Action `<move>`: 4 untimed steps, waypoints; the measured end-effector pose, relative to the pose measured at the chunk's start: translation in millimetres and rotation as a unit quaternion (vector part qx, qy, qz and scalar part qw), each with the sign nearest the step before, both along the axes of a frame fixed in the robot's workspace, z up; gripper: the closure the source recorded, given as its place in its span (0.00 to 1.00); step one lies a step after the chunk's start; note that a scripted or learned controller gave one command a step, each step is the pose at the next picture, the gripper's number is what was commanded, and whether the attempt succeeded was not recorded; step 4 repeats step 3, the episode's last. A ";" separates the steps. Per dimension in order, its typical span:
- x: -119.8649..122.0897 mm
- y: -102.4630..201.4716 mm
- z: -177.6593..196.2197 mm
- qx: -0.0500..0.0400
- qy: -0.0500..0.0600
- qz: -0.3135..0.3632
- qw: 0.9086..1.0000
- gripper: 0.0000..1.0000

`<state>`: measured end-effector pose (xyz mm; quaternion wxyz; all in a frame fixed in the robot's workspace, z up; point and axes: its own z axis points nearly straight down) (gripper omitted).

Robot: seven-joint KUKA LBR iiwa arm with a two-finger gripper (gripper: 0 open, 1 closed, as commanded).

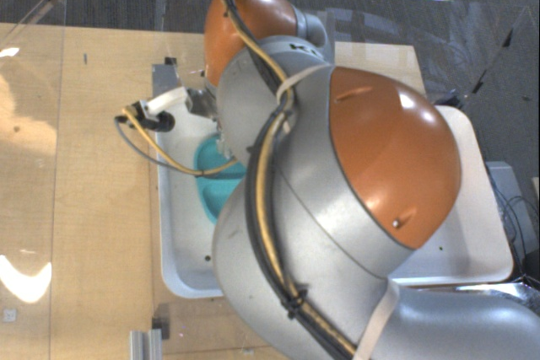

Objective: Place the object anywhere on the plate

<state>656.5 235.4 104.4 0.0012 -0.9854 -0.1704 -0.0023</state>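
I see grey-orange arm (pixel 337 181) covering shallow white bin (pixel 181 265), teal round plate (pixel 211 181) partly visible beneath; can't tell jaw state

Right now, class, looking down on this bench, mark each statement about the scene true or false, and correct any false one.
1. The robot arm covers much of the white bins. True.
2. A teal object shows in the left bin, beside the arm. True.
3. The bench top is bare blue metal. False: it is light wood.
4. A yellow cable loops out to the left of the arm. True.
5. The arm's large rounded caps are green. False: they are orange-brown.
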 end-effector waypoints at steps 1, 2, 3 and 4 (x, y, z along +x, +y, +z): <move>2.9 -0.8 87.8 -0.001 0.000 0.146 0.989 1.00; 0.7 -0.3 -7.4 0.000 0.000 0.051 0.999 1.00; 0.6 -1.7 -5.6 -0.001 0.002 0.050 0.999 0.00; 0.6 -1.7 -5.6 -0.001 0.002 0.050 0.999 0.00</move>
